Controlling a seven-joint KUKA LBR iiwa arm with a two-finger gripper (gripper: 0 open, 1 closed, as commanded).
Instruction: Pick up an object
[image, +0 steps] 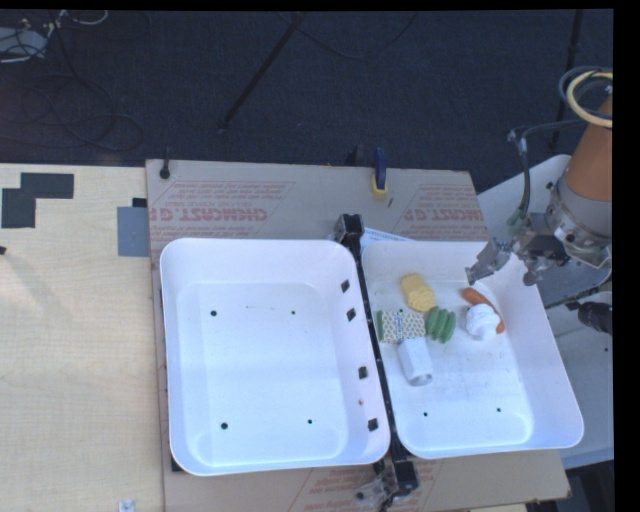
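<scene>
Two shallow white bins side by side on the worktop; left white bin (200, 280) has a bare floor, right white bin (520, 400) holds a tight cluster near its upper middle. Cluster: yellow ridged block (418, 293), green-and-white patterned piece (402, 325), green ribbed oval (440, 323), silver-grey cylinder (415, 362), white rounded object (482, 320), orange carrot-like stick (478, 298). Grey arm's two-finger gripper (507, 262) hangs over the right bin's upper right, jaws spread apart and gripping nothing, nearest the orange stick and white object. Risks, as I judge: items touch or nearly touch, so a descent could nudge neighbours, pinch two at once or slip off the rounded shapes; the cylinder could roll. Right bin's far rim sits close under the gripper, so a clipped wall is possible. Lower half of the right bin floor is open, good room for moving; central divider (360, 310) limits travel leftward
</scene>
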